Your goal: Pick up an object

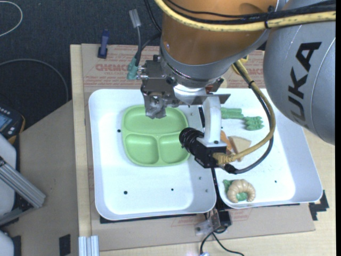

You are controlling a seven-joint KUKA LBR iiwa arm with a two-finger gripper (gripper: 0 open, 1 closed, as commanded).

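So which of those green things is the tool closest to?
The green divided plate in the left bin. The tool hangs right over its far compartment, while the green toy and the tan-and-green piece lie in the right bin.

Two white bins sit side by side on a cardboard sheet (106,63) on the table (58,143). A blue clip (103,44) lies at the sheet's far edge, and thin cables (16,63) trail over the dark floor (48,15).

A pale green divided tray (152,137) lay in the white left bin (106,159). The right bin (298,164), also white, held a darker green toy (245,119), a tan wedge (238,143) and a cream-and-green piece (240,191). The arm (224,20) was grey with a glossy orange band.
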